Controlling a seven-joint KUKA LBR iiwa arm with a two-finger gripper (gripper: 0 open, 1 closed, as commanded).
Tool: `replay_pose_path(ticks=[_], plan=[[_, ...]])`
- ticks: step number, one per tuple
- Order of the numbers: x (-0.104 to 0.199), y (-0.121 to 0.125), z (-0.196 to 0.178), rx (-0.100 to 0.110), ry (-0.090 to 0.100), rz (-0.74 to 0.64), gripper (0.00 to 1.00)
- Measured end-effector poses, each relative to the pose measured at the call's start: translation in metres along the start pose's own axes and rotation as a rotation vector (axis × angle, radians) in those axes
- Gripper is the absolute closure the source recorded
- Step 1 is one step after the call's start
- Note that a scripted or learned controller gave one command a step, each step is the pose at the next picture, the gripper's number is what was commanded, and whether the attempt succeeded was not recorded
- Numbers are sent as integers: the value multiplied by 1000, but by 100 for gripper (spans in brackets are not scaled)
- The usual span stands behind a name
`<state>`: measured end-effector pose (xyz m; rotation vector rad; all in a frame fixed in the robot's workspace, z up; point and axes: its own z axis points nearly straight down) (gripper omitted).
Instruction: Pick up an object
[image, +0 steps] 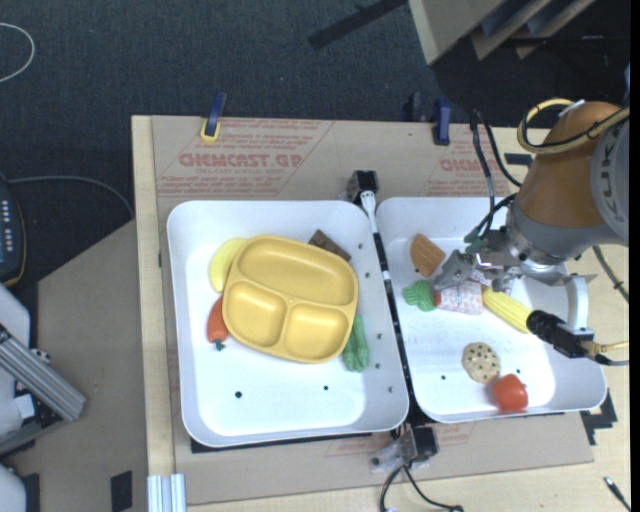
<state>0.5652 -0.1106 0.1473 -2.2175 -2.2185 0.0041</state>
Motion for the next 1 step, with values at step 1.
replay_pose_path(ticks=[1], plan=[[-4,-9,48,2,0,2,0]])
